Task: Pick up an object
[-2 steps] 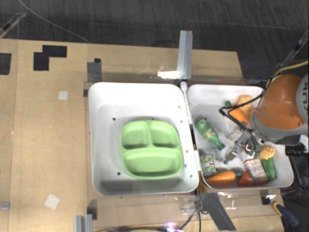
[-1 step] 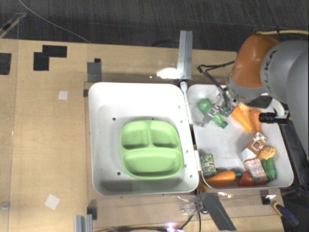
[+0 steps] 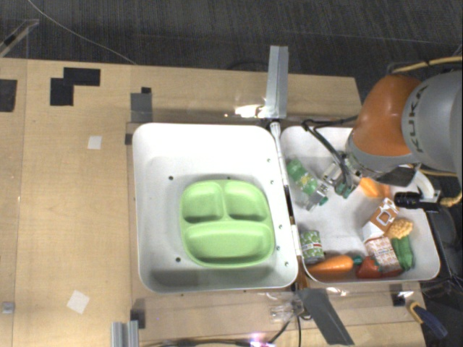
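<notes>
Gripper: the gripper [image 3: 340,181] sits low in the right bin [image 3: 329,226], under the orange-banded wrist of the arm [image 3: 409,121], which comes in from the right.
Fingers: small and partly hidden by the wrist; I cannot tell whether they are open or closed, or whether anything sits between them.
Closest object: a clear plastic bottle with a green label [image 3: 304,183] lies tilted just left of the gripper, near the bin's left wall; whether they touch cannot be told.
Behind the gripper: an orange piece [image 3: 370,188] shows just to its right, partly covered by the arm.
Front of right bin: a small green-labelled can [image 3: 312,245] stands by the left wall; a carrot [image 3: 334,264] lies beside it along the front edge, with a red item [image 3: 369,268] just to its right.
Right corner: a white carton [image 3: 382,219], a corn cob [image 3: 398,228], a packet [image 3: 382,253] and a green vegetable [image 3: 404,254] crowd together, well apart from the gripper.
Left bin: the left bin [image 3: 155,194] holds a green divided tray [image 3: 227,221] lying flat near its middle.
Tabletop: the wooden tabletop [image 3: 65,215] carries both bins side by side.
</notes>
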Robot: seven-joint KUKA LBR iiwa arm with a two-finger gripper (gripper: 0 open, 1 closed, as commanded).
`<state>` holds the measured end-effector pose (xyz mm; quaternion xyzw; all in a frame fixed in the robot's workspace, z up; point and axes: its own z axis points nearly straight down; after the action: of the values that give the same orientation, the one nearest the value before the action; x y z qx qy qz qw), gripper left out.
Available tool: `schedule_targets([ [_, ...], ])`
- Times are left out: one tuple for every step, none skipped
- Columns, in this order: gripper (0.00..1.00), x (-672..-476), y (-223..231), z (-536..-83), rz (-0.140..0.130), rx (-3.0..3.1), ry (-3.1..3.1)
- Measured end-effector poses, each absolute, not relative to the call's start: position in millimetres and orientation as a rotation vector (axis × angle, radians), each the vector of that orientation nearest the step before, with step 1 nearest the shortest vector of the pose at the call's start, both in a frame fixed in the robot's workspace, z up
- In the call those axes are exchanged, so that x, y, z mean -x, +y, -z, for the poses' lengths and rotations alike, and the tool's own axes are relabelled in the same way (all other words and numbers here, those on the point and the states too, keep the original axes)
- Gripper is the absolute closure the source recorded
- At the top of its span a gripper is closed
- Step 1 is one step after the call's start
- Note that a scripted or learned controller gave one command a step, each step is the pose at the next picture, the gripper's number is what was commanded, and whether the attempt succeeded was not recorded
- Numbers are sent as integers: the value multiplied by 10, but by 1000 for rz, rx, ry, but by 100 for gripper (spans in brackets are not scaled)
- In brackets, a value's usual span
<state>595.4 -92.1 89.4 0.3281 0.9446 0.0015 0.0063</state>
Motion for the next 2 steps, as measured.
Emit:
schedule_targets([
  [0,-5970,-843,-893,-4,-1060,2943],
  [100,-6013,-840,-1042,-8,-1046,2933],
])
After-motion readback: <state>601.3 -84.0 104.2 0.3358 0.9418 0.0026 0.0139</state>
